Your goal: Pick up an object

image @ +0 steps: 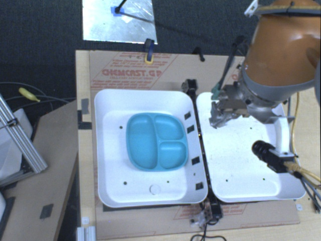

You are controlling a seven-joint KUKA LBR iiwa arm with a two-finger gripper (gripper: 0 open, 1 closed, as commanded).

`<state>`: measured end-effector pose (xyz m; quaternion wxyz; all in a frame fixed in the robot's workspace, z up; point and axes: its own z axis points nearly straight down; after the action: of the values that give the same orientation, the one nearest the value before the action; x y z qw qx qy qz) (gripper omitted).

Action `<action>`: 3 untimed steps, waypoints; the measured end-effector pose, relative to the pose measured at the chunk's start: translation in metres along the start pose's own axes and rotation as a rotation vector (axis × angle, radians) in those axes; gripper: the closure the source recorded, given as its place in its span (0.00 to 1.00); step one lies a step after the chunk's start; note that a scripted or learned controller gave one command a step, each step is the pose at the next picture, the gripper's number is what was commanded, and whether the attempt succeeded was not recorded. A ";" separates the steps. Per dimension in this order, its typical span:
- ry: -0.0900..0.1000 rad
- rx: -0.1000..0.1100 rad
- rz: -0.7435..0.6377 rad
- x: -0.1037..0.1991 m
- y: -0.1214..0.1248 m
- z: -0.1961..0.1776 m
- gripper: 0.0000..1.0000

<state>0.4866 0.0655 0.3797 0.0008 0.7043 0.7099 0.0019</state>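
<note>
Reaching in from the right, the grey arm [281,44] with its broad orange band hangs over the right white bin [241,185]. Its jaws sit above that bin's far left corner, close to the wall beside the neighbouring bin. Whether the jaws are apart or together I cannot tell: from this angle they read as a dark grey cluster of metal against the white floor.

The task's thing, a blue divided plate [156,140], lies flat in the middle of the left white bin [108,134]. It is well apart from the jaws, on the other side of the two bin walls. The plate has three compartments: one long one down its left side, and two smaller ones on its right, one behind the other. A small pale ring [154,189] shows on the bin floor between the plate and the near wall.

Several black clips [191,129] run along the seam where the bins meet. Both bins rest on the tabletop [131,73], which is covered by a brown sheet printed in red with "CHEMCAST GP". A yellow and blue clamp [149,51] grips the sheet's far edge. Beyond it a silver reflective sheet [118,11] lies on dark carpet. An aluminium rail [20,139] slants at the left edge.
</note>
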 end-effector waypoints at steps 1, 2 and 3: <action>-0.004 0.008 0.014 -0.070 -0.001 0.086 1.00; 0.001 0.001 -0.003 0.010 0.000 0.072 1.00; -0.002 0.003 0.010 -0.041 0.000 0.086 1.00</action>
<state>0.4870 0.0244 0.2932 0.0005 0.7080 0.7062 0.0002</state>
